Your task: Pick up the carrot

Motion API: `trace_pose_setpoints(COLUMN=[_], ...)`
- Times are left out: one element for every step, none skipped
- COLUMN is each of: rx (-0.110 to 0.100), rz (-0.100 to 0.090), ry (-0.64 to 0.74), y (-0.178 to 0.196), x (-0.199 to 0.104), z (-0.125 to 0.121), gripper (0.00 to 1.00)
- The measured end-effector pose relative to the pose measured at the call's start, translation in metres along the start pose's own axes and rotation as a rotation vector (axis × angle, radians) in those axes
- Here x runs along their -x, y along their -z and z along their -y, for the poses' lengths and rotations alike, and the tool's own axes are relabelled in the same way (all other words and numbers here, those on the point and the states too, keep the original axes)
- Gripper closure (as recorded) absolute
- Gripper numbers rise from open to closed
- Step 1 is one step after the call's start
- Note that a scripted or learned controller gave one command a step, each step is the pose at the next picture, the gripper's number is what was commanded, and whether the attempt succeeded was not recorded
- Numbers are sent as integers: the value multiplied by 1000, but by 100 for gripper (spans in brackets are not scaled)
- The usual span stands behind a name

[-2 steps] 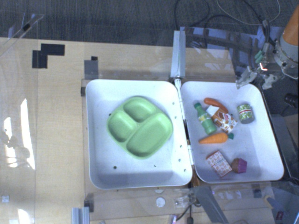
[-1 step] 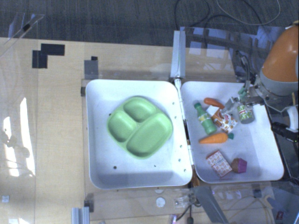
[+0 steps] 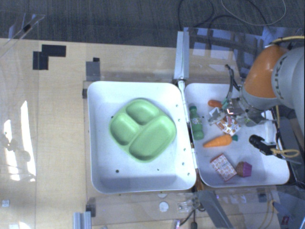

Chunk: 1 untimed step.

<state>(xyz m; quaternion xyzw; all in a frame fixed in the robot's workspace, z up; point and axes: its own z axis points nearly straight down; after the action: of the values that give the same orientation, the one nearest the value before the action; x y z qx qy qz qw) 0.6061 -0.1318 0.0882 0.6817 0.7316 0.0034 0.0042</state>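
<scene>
My hand (image 3: 229, 112): low over the right bin (image 3: 267, 178), in its upper middle, reached in from the right side. Metal parts and a red-and-white wrapper-like thing (image 3: 228, 124) crowd together under it, so I cannot tell whether it is spread, closed or gripping anything.

Carrot (image 3: 218, 141): lying flat on the right bin's floor, just below my hand toward the near edge and slightly to the left. It sits apart from my hand, nothing pinching it.

Carrot's long axis: nearly left to right across the view, with the right end tipped a little upward. The thin tip points left; the thicker end, with a touch of green, is at the right, close to the wrapper-like thing.

The relation that matters: I judge the next move to be a short shift toward the near edge and slightly left, then a descent, with the closing line turned across the carrot's length rather than along it.

Neighbours: a green bottle (image 3: 195, 121) lies left of my hand by the bin wall. A small orange piece (image 3: 214, 103) is just left of and above my hand. A patterned block (image 3: 223, 167) and a purple thing (image 3: 244, 169) lie beyond the carrot, near the front wall.

Risk, as I judge it: the wrapper-like thing nearly touches the carrot's thick end and could get caught in the grasp.

Progress: the carrot is not yet picked up.
</scene>
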Motion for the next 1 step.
trace_pose_setpoints(rx=[7], rz=[0], ry=[2], y=[13], x=[0], z=[-3], gripper=[100])
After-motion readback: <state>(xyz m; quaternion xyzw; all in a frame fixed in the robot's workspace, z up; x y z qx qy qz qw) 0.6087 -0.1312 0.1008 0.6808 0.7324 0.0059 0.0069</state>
